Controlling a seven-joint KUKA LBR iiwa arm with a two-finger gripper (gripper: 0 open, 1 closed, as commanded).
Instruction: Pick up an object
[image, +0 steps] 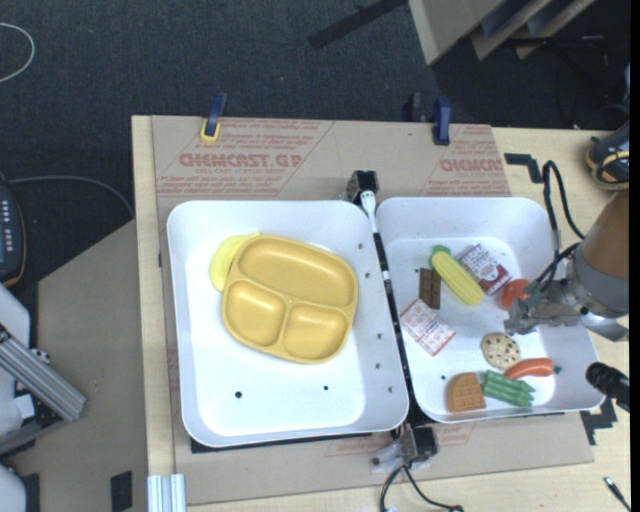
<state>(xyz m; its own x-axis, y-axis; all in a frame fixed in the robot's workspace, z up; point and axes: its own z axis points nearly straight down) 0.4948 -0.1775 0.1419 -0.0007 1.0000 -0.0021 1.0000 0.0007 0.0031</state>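
lying diagonally, corn cob (457, 277), claw (522, 318) nearby

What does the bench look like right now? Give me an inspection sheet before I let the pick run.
Surface: two shallow white bins, left bin and right bin, side by side on a board.
Job's things: right bin holds corn cob, brown bar, two small packets, a red piece, cookie, sausage, green beans, bread piece.
Clutter: yellow divided tray in left bin, lying over a yellow plate.
Grippers: gripper low over right bin's right side, near the red piece and cookie; finger state unclear.
Cables: black cable by right bin's far corner; wires at front edge.
Surroundings: dark floor, clamps on board's far edge.
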